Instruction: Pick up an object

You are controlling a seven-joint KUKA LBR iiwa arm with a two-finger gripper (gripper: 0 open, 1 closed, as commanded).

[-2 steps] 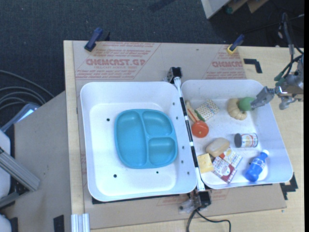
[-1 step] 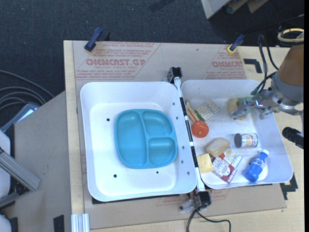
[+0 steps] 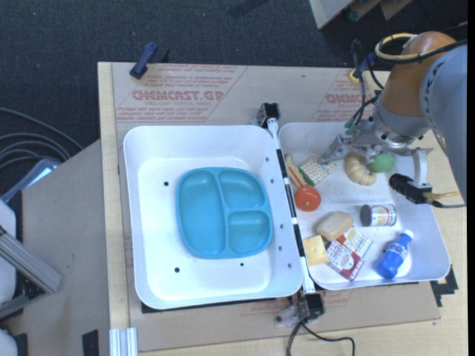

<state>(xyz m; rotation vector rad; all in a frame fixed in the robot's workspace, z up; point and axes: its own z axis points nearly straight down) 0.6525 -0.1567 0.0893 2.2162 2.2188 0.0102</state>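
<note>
The gripper (image 3: 361, 148) is hovering low in the right bin (image 3: 438, 254) beside a beige croissant-like item (image 3: 359, 170). Nothing is sitting between its fingers, whose spread I cannot tell; the pick is looking outstanding

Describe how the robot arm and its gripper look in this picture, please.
The arm is a thick grey rounded body with an orange band above the wrist. A yellow cable loop and thin dark cables run beside the band. Below sits a grey metal wrist, then the small metallic gripper.
</note>
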